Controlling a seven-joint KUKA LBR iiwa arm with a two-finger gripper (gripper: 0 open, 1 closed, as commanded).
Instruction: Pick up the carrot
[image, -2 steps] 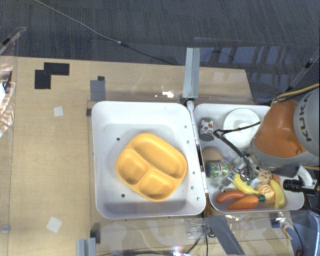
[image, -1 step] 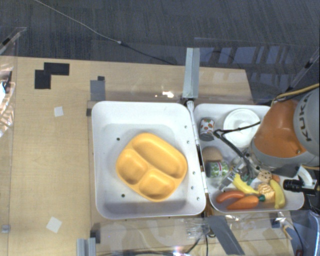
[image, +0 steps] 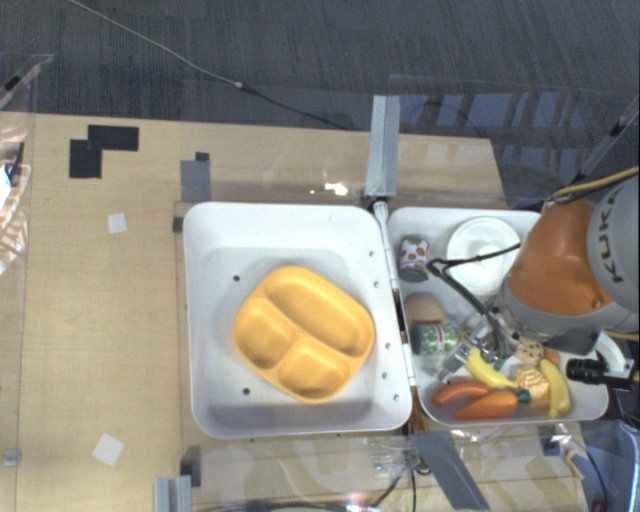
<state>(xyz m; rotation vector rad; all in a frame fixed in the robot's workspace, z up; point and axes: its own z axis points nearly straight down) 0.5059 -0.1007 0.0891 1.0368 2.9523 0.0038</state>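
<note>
The carrot (image: 488, 405), orange with a small green end, lies flat along the front wall of the right bin (image: 590, 408). A reddish sausage-shaped piece (image: 457, 391) lies just to its left and touches it. My gripper (image: 487, 345) hangs low over the middle of the right bin, a short way behind the carrot and just above a yellow banana (image: 490, 372). The arm's orange band (image: 560, 265) covers the back right part of the bin. Nothing is seen held in the gripper.
In the right bin there are also a small can (image: 413, 256), a white bowl (image: 480, 243), a green-labelled jar (image: 432, 336), a second banana (image: 556, 386) and a biscuit-like piece (image: 530, 381). The left bin (image: 205, 330) holds a yellow divided plate (image: 302, 331).
</note>
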